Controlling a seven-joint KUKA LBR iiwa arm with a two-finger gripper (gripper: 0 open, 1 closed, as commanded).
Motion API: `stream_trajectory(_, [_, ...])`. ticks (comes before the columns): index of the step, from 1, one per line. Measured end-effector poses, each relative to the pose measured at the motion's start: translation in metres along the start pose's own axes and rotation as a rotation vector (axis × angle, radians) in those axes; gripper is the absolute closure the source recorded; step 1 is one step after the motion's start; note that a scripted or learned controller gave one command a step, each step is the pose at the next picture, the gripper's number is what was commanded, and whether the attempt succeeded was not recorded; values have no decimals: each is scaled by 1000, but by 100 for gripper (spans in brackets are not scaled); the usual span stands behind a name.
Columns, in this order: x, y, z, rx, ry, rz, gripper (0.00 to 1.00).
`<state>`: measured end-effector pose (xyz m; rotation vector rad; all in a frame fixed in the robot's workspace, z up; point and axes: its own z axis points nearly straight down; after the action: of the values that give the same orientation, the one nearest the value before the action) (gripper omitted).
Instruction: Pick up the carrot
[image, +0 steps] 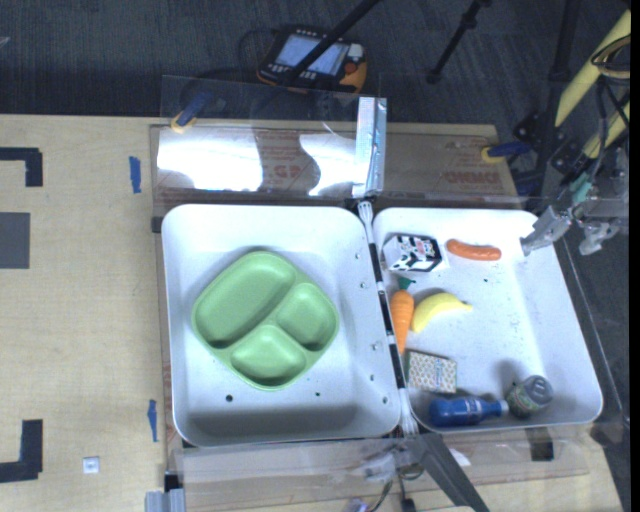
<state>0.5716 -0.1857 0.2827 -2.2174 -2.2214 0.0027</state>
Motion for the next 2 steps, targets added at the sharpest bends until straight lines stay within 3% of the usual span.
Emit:
stream_trajectory(1, [-38, -6, 13, 0, 0, -124, 0])
stream_trajectory(2, [-37, 46, 104, -2, 0, -334, 0])
